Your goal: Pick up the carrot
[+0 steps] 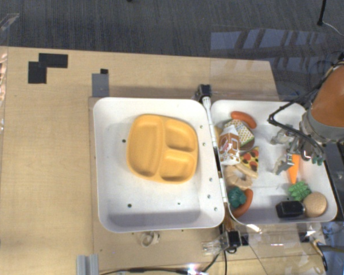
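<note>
While fingers (288, 160) hang beside it, carrot (294, 169) lies in right bin (331, 189).

Dark grey carpet floor (160, 16) behind a light wooden bench (40, 171) with black patches (46, 66)

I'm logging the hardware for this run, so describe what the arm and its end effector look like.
The arm enters from the right as a rounded body with a broad orange band above a grey wrist section. Black cables loop out from its left side. The end effector is a small metallic grey assembly with a few tiny green and red details.
</note>
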You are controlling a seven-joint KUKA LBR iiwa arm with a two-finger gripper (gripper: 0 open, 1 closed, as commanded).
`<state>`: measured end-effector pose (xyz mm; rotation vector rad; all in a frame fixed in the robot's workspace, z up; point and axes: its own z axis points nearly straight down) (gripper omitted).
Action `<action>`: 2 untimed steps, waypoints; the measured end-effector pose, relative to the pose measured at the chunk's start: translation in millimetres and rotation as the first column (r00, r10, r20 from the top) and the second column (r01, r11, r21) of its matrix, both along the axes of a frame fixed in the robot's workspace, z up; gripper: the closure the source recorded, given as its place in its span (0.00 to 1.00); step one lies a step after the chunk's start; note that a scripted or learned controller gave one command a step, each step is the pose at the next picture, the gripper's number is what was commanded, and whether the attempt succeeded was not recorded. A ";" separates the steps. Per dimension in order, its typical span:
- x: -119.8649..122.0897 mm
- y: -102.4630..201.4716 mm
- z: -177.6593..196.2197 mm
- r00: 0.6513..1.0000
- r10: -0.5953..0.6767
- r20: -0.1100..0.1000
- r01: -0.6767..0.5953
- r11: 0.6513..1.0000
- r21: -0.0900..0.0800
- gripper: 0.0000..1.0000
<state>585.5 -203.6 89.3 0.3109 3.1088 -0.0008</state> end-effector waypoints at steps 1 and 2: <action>-52.4 7.2 1.1 0.997 -0.080 0.001 0.080 0.997 0.001 0.00; -87.8 7.2 3.3 0.981 0.196 0.013 -0.195 0.981 -0.010 0.00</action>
